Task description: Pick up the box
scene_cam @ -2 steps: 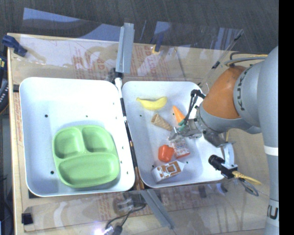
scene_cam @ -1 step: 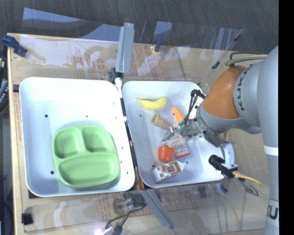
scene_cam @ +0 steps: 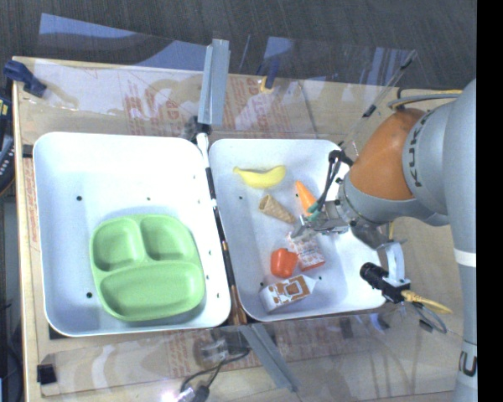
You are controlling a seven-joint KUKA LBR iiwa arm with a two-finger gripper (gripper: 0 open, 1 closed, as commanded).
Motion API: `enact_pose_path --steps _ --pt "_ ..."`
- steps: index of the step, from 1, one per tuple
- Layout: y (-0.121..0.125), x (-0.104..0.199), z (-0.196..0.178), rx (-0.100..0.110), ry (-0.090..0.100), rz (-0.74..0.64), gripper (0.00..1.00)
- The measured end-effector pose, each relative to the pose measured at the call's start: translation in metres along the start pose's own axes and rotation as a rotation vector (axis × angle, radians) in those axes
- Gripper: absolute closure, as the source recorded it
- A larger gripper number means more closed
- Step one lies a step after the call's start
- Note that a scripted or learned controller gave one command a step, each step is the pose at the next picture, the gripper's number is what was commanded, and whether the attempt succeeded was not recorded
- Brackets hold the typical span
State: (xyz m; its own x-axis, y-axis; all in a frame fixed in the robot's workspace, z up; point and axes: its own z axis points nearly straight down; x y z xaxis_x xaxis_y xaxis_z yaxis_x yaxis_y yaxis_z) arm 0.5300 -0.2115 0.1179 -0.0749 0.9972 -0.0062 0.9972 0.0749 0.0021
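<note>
1. white plastic makes up the two bins on the desk. the right bin (scene_cam: 339, 296) holds all the small things, and the left bin (scene_cam: 50, 224) holds a green tray (scene_cam: 147, 270) with three parts.
2. the box (scene_cam: 285, 292) is small, brown and white. it lies flat near the front edge of the right bin, close to the front left corner. nothing sits on top of it.
3. just behind the box is a red thing (scene_cam: 283, 262), and next to that is a red and white packet (scene_cam: 308, 254). farther back are a cone (scene_cam: 277, 209), a carrot (scene_cam: 305, 196) and a banana (scene_cam: 261, 175) near the back edge.
4. the gripper (scene_cam: 314, 223) is low over the middle of the right bin, just above the packet and well back from the box. i cannot tell if the jaws are wide or narrow, because the wrist hides them. no box is in them.
5. to do this step well, i think the arm should come toward the front edge until it is right over the box. the jaws should be wide and go across the short side of the box.
6. it should go straight down and stay off the red thing and the front wall of the bin, then close gently and lift.
</note>
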Motion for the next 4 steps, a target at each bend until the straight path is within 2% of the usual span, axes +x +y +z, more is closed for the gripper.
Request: enact_pose_path --steps 1,2,3,4 --pt "0.0 0.0 0.0 0.0 -0.001 -0.001 0.0" --pt "-0.003 0.001 0.022 -0.003 0.003 -0.048 0.0" --pt "-0.002 0.0 0.01 -0.004 -0.001 -0.053 1.0" --pt "-0.002 0.0 0.01 -0.004 -0.001 -0.054 0.0"
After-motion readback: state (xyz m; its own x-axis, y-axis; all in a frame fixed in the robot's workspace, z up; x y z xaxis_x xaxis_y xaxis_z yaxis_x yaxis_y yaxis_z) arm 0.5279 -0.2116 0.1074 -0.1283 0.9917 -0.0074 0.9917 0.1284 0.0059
